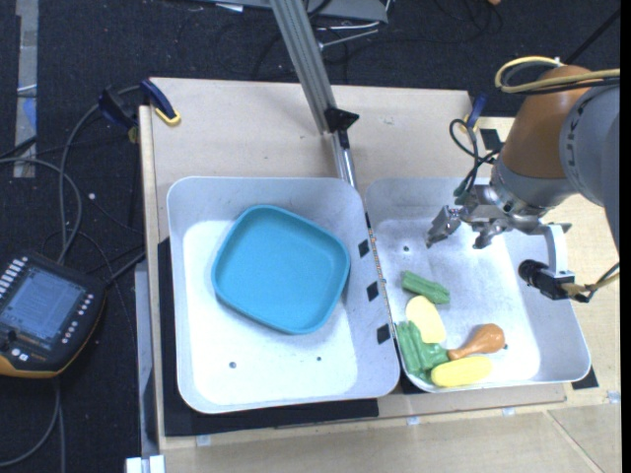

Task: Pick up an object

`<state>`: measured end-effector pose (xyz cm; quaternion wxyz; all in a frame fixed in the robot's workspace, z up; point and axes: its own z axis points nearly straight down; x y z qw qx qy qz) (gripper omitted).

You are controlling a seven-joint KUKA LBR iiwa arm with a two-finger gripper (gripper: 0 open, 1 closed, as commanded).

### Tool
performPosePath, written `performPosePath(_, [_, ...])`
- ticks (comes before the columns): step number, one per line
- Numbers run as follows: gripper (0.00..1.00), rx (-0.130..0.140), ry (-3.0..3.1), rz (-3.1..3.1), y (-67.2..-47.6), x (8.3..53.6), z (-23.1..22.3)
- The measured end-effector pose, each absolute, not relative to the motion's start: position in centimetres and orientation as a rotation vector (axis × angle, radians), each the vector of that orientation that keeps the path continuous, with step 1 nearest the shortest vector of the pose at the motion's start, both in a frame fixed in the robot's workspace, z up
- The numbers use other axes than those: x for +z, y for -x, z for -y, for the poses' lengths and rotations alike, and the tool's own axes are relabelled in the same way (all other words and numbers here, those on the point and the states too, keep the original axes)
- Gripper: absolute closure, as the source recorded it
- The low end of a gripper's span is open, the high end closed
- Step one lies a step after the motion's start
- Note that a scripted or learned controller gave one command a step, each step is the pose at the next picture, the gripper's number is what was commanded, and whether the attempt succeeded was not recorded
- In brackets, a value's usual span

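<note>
The main risk is a miss or a poor grip. The toys sit packed together toward the near edge of the right bin (pixel 552 304), below the claw (pixel 459 229) in this view and apart from it. The green piece (pixel 425 287) lies nearest, tilted on the bin floor; just past it are a pale yellow piece (pixel 425 315), a second green one (pixel 416 347), a brown drumstick shape (pixel 480 341) and a yellow piece (pixel 461 371), several touching each other. If the claw comes down on that cluster, a finger may land on top of one toy instead of beside it, or push a neighbour aside and nip two at once. The rounded, smooth-looking shapes may also squirt out when squeezed. The cluster also lies close to the bin wall, which could block a finger.

The arm (pixel 557 146) reaches in from the right, wrist bent down over the far part of the right bin. The claw hangs above bare bin floor, its two fingers spread apart, nothing between them. Far to its left, in the other bin (pixel 197 200), lies a blue plate (pixel 281 268).
</note>
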<state>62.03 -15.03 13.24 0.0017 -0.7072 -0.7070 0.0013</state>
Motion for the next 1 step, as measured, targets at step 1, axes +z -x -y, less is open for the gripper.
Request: performPosePath(1, [1.0,0.0,2.222,2.222,-62.16,14.52,15.04])
